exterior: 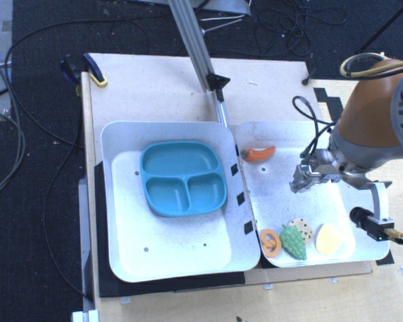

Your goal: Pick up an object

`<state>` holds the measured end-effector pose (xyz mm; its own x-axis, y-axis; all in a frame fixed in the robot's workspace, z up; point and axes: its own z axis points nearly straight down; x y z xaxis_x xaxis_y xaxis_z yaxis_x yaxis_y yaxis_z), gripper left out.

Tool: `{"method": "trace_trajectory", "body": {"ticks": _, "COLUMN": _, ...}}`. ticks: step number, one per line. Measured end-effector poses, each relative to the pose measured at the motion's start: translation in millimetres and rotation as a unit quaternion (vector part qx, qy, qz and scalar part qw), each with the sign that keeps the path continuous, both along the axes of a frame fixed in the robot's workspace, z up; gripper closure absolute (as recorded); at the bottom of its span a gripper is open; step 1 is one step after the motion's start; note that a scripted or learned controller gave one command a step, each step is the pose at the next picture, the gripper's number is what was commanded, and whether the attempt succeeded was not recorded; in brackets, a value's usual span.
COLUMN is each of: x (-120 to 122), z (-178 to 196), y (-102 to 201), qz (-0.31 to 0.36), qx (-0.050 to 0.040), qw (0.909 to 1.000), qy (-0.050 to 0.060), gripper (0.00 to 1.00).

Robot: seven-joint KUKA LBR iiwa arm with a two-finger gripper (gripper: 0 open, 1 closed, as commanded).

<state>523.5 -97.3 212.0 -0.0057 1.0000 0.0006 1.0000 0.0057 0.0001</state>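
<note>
**Tool poised over the right bin**

The tool (302, 180) hangs above bare floor of the right bin (282, 156); whether it is spread or pressed together I cannot tell. Carrot (258, 153) lies near; lemon (328, 239) and pretzel (270, 242) crowd the front wall.

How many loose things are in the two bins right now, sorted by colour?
Blue: 1, the blue plastic divided tray
Orange: 2, the orange carrot-shaped toy and the orange pretzel-shaped toy
Green: 1, the green bumpy toy
Yellow: 1, the pale yellow round toy
Total: 5
</note>
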Motion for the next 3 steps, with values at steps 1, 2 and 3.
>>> {"method": "trace_trajectory", "body": {"ticks": 1, "x": 7.7, "z": 12.6, "y": 52.6, "qz": 0.001, "qx": 0.0002, "qw": 1.0, "qy": -0.001, "gripper": 1.0}}
{"method": "trace_trajectory", "body": {"ticks": 2, "x": 12.5, "z": 12.7, "y": 116.8, "qz": 0.001, "qx": 0.0002, "qw": 1.0, "qy": 0.0, "gripper": 1.0}}
{"method": "trace_trajectory", "body": {"ticks": 3, "x": 19.1, "z": 4.5, "y": 171.6, "qz": 0.001, "qx": 0.0002, "qw": 1.0, "qy": 0.0, "gripper": 1.0}}
